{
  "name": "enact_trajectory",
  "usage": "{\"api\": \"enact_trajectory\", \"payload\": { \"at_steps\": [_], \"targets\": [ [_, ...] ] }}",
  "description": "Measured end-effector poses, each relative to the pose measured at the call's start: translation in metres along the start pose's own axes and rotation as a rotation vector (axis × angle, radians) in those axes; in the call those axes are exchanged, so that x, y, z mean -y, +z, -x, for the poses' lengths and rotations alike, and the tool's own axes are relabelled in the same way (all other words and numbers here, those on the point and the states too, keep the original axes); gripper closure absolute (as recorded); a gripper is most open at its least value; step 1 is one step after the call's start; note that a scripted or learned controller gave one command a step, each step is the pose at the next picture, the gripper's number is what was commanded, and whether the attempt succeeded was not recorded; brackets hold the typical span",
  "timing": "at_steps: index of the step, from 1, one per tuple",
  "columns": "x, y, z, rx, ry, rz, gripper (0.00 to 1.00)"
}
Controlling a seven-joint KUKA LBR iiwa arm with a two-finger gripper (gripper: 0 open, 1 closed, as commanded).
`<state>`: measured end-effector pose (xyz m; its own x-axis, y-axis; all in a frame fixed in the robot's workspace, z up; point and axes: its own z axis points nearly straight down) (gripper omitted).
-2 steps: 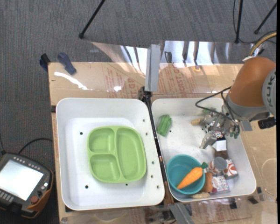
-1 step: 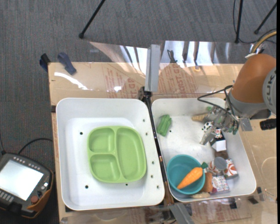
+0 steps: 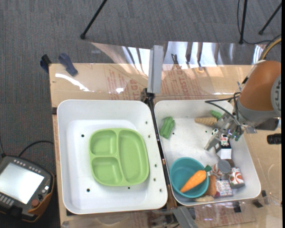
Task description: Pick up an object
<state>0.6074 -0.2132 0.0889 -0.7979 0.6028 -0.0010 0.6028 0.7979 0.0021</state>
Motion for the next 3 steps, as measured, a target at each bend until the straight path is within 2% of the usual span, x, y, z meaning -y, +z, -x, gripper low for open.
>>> {"api": "enact_trajectory", "payload": {
  "at_steps": [1, 2, 3],
  "targets": [
    [0.02, 0.0, -0.024, -0.001, 0.209, -0.001, 0.0],
    [0.019, -0.01, -0.023, 0.001, 0.204, 0.0, 1.0],
    [-0.011, -0.014, -0.072, -0.003, 0.239, -0.001, 1.0]
  ]
}}
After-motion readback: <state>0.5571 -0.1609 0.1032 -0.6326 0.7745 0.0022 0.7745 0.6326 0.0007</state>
